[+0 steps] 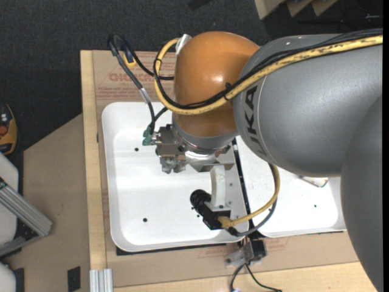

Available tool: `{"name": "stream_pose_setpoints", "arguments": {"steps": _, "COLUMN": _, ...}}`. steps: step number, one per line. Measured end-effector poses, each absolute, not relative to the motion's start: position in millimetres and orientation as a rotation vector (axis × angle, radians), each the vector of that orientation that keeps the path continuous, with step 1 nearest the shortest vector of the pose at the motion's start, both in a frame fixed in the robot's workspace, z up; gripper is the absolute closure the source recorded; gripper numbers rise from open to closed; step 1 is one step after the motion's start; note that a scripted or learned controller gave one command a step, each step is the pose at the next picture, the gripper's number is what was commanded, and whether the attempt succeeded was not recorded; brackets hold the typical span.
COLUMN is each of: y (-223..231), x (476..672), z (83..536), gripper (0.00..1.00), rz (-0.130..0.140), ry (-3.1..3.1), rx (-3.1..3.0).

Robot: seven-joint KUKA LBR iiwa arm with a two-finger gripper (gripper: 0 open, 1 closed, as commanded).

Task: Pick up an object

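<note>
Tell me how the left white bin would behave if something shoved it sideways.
The left bin looks shallow and thin-walled, so it is probably light and more apt to slide on the brown board than tip. The right bin sits close beside it and would likely block a push that way. Its smooth, glossy surface suggests it is slippery.

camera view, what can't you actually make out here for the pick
- Claw: its fingers sit under the orange wrist band, so nothing tells whether it has anything.
- Right bin: mostly covered by the grey arm; a pale item at the arm's edge is too cut off to identify.
- Left bin: its middle is blocked by the wrist; the dark specks on its floor are too small to name.
</note>
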State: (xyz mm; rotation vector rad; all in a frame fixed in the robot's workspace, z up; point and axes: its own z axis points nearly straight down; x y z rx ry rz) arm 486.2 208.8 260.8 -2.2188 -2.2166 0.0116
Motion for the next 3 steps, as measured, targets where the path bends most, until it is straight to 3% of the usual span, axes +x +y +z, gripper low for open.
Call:
{"name": "stream_pose_setpoints", "arguments": {"steps": 1, "y": 216, "x": 593.0, "z": 338, "gripper": 1.0, "rz": -0.021, "ry": -2.227, "rx": -2.228}}
{"name": "stream_pose_setpoints", "arguments": {"steps": 2, "y": 221, "x": 532.1, "z": 293, "gripper": 1.0, "rz": 0.012, "ry": -2.22, "rx": -2.215}}
{"name": "stream_pose_setpoints", "arguments": {"steps": 3, "y": 224, "x": 634.2, "z": 311, "gripper": 1.0, "rz": -0.011, "ry": -2.224, "rx": -2.227}}
